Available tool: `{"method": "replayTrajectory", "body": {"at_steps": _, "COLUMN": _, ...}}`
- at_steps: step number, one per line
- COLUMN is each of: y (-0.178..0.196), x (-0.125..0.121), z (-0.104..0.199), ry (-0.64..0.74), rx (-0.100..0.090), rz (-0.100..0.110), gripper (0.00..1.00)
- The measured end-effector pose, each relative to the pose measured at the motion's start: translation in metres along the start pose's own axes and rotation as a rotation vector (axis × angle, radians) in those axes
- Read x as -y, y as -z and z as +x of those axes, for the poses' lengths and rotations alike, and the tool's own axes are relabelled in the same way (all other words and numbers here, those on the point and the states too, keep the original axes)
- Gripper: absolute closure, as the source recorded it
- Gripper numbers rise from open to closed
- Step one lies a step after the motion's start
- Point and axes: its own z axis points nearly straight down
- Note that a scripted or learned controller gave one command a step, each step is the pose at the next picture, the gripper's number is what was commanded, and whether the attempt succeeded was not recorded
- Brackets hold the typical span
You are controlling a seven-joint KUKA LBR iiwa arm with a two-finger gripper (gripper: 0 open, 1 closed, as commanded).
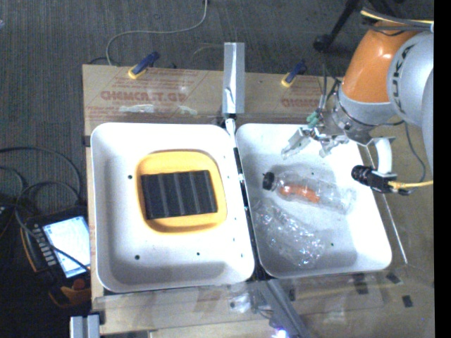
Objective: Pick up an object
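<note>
End effector (311, 144), fingers apart, above clear bottle (310, 191); crumpled plastic (287, 232) barely legible.

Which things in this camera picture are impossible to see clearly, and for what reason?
- Clear crumpled plastic in the right bin, camera view: see-through on white, so its outline is uncertain.
- Bottle: label too blurred to read.
- Arm: cut off by the right edge.
- Gripper: too small to judge.

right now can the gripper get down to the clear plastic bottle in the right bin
Probably yes. The gripper hangs open over the right bin, just beyond the clear plastic bottle, which lies on its side with nothing on top. The crumpled clear plastic sits beside it, nearer the camera.
</note>
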Motion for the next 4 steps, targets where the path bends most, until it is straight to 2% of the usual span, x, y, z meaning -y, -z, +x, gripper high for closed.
{"method": "replayTrajectory", "body": {"at_steps": 1, "y": -0.097, "x": 0.039, "z": -0.039, "ry": 0.132, "rx": -0.001, "rz": -0.002, "gripper": 0.00}}
{"method": "replayTrajectory", "body": {"at_steps": 2, "y": -0.098, "x": 0.120, "z": 0.012, "ry": 0.245, "rx": 0.008, "rz": -0.017, "gripper": 0.00}}
{"method": "replayTrajectory", "body": {"at_steps": 3, "y": -0.099, "x": 0.068, "z": 0.004, "ry": 0.024, "rx": 0.001, "rz": -0.010, "gripper": 0.00}}
{"method": "replayTrajectory", "body": {"at_steps": 4, "y": -0.074, "x": 0.020, "z": -0.056, "ry": 0.107, "rx": 0.001, "rz": 0.000, "gripper": 0.00}}
